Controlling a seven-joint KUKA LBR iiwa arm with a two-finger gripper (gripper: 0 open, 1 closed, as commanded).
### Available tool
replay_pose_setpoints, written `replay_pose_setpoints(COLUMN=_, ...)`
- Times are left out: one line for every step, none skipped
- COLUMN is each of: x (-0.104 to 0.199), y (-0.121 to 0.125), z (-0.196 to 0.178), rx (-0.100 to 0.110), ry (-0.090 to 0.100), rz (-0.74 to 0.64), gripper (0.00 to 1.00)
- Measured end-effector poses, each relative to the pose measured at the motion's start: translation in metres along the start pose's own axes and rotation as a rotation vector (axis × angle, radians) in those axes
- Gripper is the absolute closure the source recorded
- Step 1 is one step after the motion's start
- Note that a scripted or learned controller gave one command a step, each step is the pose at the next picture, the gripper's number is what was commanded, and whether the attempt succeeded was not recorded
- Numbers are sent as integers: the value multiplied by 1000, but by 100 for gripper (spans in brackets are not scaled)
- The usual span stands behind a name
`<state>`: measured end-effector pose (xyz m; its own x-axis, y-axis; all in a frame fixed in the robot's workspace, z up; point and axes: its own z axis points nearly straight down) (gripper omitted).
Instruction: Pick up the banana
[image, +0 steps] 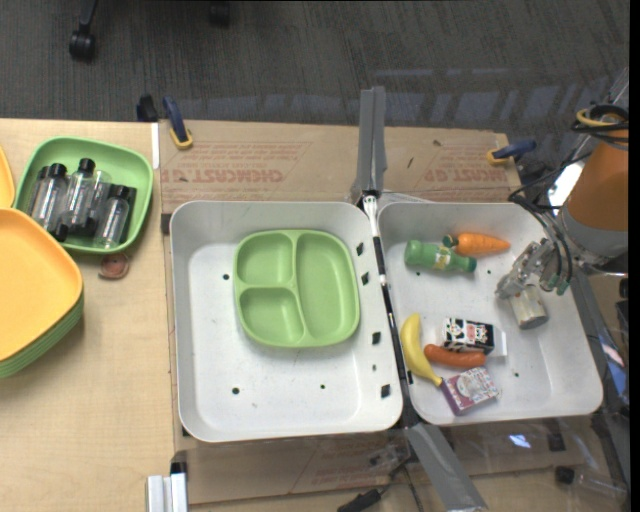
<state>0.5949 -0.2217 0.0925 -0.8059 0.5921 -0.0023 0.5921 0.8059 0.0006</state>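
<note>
The banana (419, 349) lay in the right bin (560, 395), close against that bin's left wall, its upper end pointing toward the far side and its lower end curving toward the bin's middle. Just to its right lay a red-orange sausage-shaped thing (453, 355), touching or nearly touching the banana's lower end, with a small black-and-white box (469, 334) directly behind it and a pink packet (469, 390) in front of it near the bin's front wall.

The gripper (527, 292) hung over the right side of the same bin, well apart from the banana, with the box and the sausage-shaped thing lying between the two. The arm (600, 195) came in from the right, its orange band above the wrist standing over the bin's far right corner. A grey cylinder-like part sat at the gripper's lower end, but whether the jaws were open, closed or gripping something could not be told from this angle.

Toward the far side of the right bin lay a green bottle (439, 256) on its side and a carrot (480, 243) just beside it, both well away from the banana.

The left bin (200, 380) carried a green divided plate (297, 288) near its middle. On the bench (90, 430) to the left stood a green tray (132, 170) of dark bottles and a stack of yellow plates (35, 300).
</note>
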Motion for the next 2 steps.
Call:
replay_pose_setpoints(x=42, y=-30, z=0, rx=0, ry=1, rz=92, gripper=100)
replay_pose_setpoints(x=61, y=18, z=1, rx=0, ry=2, rz=76, gripper=100)
